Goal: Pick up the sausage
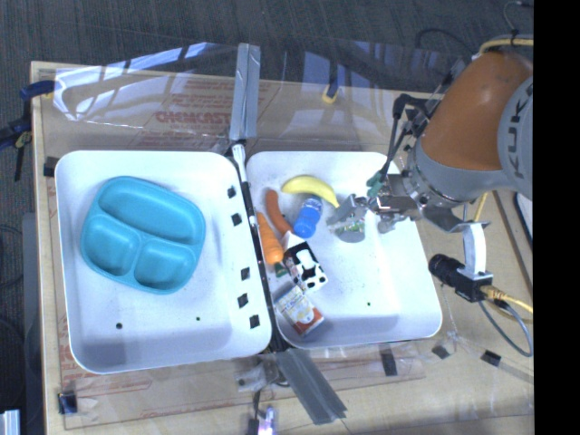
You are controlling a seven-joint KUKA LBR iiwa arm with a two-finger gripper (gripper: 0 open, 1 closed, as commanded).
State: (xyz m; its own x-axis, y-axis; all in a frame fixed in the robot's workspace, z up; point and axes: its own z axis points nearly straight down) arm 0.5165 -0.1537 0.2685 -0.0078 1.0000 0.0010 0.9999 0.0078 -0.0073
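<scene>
The sausage (277,211), a short reddish-brown stick, lies in the right bin (399,297) near its left wall, pointing from upper left to lower right. It rests against an orange carrot (269,241) on its left and a blue bottle (308,217) on its right. My gripper (352,218) hangs low over the right bin's upper middle, to the right of the blue bottle and apart from the sausage. Nothing of the sausage is in the gripper.
A yellow banana (310,187) lies just above the blue bottle. A black-and-white block (306,266) and a small carton (300,310) sit lower in the right bin. The left bin (118,324) holds a blue divided plate (140,232). Black clips line the wall between the bins.
</scene>
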